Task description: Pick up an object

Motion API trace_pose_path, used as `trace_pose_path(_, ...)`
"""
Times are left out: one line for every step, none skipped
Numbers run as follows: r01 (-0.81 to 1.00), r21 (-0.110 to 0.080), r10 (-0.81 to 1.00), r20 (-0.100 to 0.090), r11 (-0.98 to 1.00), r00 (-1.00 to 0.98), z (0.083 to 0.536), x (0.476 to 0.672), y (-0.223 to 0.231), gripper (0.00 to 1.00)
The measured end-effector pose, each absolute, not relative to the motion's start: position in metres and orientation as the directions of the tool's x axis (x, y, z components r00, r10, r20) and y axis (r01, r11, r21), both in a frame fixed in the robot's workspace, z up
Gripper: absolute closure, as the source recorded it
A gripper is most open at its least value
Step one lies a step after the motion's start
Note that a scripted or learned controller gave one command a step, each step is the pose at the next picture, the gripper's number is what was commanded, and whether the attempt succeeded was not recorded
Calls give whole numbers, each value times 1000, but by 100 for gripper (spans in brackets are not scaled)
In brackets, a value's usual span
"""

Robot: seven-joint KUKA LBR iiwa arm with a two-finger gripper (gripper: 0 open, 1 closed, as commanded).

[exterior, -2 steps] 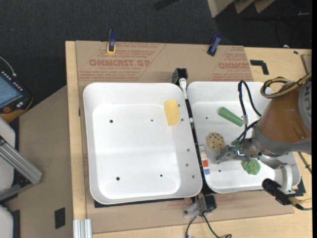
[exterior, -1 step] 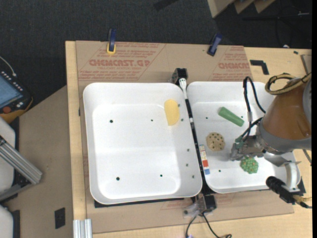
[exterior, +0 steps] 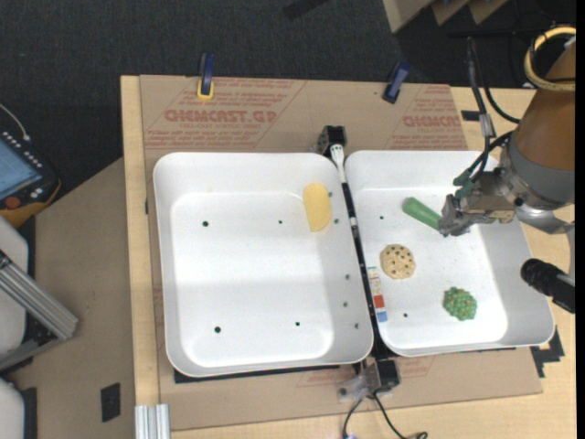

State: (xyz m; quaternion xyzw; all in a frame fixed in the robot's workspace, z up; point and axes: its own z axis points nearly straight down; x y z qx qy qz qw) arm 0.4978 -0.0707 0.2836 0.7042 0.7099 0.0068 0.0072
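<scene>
Fingers – cannot tell | gripper (exterior: 450, 227) touching green piece (exterior: 421, 212) | right bin (exterior: 512, 332) – floor open near front rim

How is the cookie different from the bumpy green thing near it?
The cookie is tan with dark specks, flat and round; the bumpy green thing is green and lumpy. The cookie lies near the bin's left wall, the bumpy green thing nearer the front right corner. Both sit in the right bin, untouched.

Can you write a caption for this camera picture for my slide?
Claw beside a green stick, near a cookie.
</scene>
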Motion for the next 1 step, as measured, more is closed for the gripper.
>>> trace_pose_path(1000, 5, 1000, -2, -2, 2, 297, 479, -98, 100)
